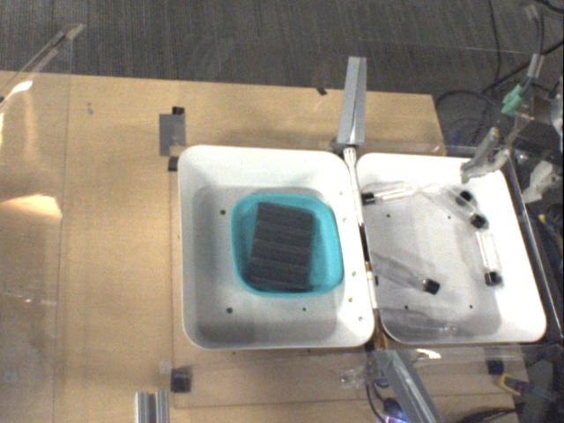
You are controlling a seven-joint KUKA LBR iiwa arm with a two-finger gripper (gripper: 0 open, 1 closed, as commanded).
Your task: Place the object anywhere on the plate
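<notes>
The dark ribbed rectangular block (282, 247) hides the middle of the turquoise square plate (330, 252) beneath it. In the right white plastic bin (520, 320), several clear tubes with black caps (487, 256) are too faint to count. At three o'clock, cabling is cut by the edge.

We see a teal plate (328, 252), a dark grey ribbed block (282, 248) on it, white bins (203, 236), a tan bench (97, 236), and clear tubes (486, 252) with black caps.

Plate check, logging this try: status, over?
Dark ridged block lies flat on the teal plate, left bin. Right bin holds clear tubes. Nothing in the way.
</notes>
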